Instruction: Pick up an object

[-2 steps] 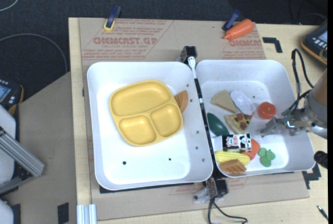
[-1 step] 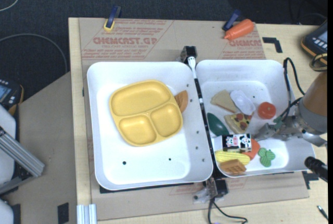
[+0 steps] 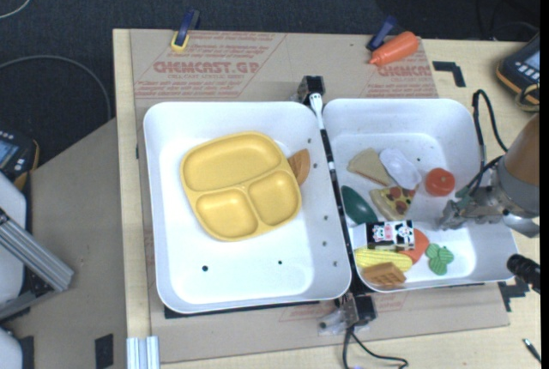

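Seemingly I parked gripper (image 3: 453,216) low in right bin (image 3: 360,114), red ball (image 3: 441,181) at 11 o'clock; grip state indiscernible.

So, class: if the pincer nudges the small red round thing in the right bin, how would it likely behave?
The red piece looks round like a toy tomato, so it may roll rather than slide. It looks small and smooth, so probably light and somewhat slippery. It lies apart from the other pieces on bare bin floor, so little would stop it.
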Robot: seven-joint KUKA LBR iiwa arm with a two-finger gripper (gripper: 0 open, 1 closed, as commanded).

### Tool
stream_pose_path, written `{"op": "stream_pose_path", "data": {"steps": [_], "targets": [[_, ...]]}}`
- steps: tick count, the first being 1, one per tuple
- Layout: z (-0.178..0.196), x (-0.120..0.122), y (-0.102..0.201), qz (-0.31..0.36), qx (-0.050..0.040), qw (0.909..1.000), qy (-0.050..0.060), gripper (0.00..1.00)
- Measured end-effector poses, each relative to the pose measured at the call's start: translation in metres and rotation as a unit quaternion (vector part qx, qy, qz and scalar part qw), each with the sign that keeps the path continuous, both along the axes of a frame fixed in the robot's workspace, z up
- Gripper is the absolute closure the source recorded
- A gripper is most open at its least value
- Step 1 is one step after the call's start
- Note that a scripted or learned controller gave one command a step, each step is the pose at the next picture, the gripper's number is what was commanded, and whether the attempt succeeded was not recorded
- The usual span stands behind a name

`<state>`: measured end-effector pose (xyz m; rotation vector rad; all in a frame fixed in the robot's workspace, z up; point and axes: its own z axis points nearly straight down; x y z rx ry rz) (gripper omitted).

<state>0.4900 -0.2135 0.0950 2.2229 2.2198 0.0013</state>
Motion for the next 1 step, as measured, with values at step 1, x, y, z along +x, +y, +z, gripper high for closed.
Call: {"op": "stream_pose_path", "data": {"steps": [1], "targets": [[0.0530,-0.0021,0.0085,0.002,-0.0017,1.0000,-0.003,1.00]]}}
